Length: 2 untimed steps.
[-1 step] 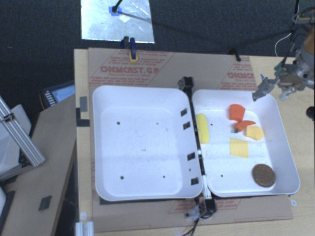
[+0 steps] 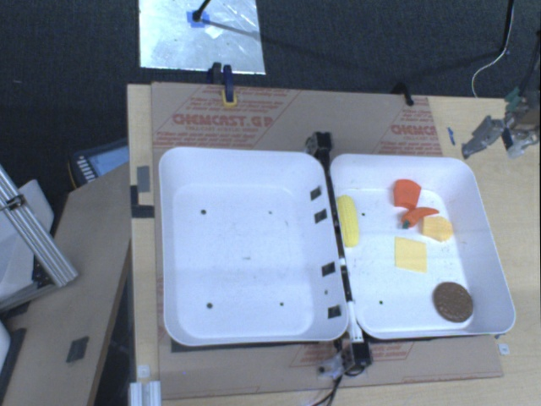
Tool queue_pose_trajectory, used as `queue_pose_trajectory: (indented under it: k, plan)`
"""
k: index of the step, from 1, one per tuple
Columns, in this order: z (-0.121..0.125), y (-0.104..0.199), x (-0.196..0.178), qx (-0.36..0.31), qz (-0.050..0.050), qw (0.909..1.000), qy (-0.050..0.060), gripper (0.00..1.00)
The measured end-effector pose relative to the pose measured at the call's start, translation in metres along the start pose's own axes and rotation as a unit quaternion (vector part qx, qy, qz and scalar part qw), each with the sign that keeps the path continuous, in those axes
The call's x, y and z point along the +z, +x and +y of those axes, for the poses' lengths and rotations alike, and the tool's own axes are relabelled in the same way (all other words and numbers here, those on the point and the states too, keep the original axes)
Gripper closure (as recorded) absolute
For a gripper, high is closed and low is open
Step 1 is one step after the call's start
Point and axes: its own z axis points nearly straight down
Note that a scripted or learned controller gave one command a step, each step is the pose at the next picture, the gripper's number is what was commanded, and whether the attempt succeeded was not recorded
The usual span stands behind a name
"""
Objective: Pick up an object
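Note:
The right bin holds several small items. A yellow corn cob lies along its left wall. An orange piece sits near the back, with a smaller orange bit and a yellow block just in front of it. A flat yellow square lies mid-bin and a brown round disc rests at the front right. My gripper hangs at the view's right edge, beyond the bin's back right corner, apart from every item.
The left bin stands beside the right one on a cardboard sheet. A shiny metal plate lies at the back. An aluminium rail slants at the left edge. A cable loops at the back right.

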Motion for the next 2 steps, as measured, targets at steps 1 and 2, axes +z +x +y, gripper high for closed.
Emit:
queue_pose_trajectory:
  k: [1,2]
  plan:
    - [0.006,0.002,-0.042,-0.003,0.001,1.0000,0.000,0.00]
    - [0.002,0.002,-0.071,-0.003,0.001,1.0000,0.000,0.00]
